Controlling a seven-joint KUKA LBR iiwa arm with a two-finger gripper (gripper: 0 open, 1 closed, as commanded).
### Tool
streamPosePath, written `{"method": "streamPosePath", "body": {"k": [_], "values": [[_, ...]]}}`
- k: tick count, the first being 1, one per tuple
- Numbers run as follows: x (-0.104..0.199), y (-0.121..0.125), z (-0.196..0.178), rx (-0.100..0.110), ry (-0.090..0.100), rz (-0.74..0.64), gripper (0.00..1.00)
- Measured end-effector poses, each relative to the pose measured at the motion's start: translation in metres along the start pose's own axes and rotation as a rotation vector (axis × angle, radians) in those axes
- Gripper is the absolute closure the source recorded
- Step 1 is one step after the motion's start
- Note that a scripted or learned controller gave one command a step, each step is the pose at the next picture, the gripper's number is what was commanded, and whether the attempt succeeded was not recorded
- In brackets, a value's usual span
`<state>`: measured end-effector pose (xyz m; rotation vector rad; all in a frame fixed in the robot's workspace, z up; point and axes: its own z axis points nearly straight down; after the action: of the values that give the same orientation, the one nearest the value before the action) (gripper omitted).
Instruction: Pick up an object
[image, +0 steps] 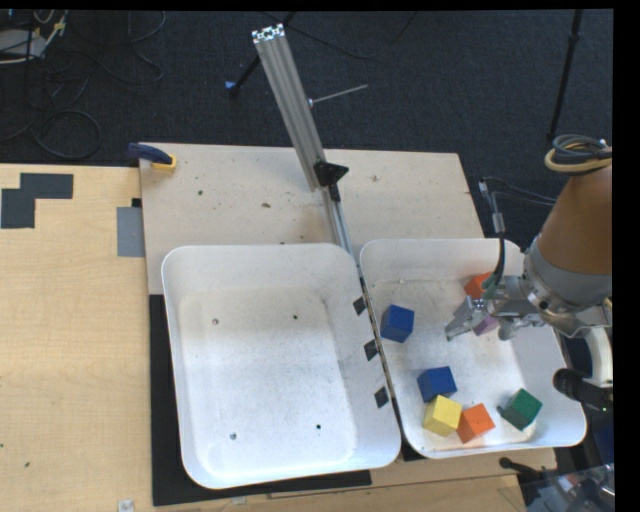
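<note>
An orange block (478, 284) lies at the far right of the right bin (440, 255), with a small purple piece (487, 324) just near of it, both partly hidden by the end effector (478, 318), which hovers low over them; whether it is wide or narrow cannot be told from this slant. For a clean pick, the arm would best centre on one block and descend straight, since the two sit close together. The bin's right wall is close, leaving little room on that side. Leftward lies a blue cube (397, 323), well apart. Nearer sit a second blue cube (437, 383), a yellow cube (442, 414), an orange cube (475, 422) and a green cube (520, 409), clustered by the near rim. The left bin (190, 270) offers open room.
</note>
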<state>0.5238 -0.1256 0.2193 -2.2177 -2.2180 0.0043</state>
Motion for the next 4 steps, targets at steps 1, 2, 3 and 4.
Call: {"method": "streamPosePath", "body": {"k": [1,2,3,4], "values": [[-0.001,0.000,0.000,-0.001,-0.001,0.003,0.00],[0.002,0.002,0.045,0.004,0.000,0.001,0.00],[0.002,0.001,0.090,0.005,0.001,0.001,0.00],[0.002,0.002,0.128,-0.001,0.000,0.000,0.00]]}}
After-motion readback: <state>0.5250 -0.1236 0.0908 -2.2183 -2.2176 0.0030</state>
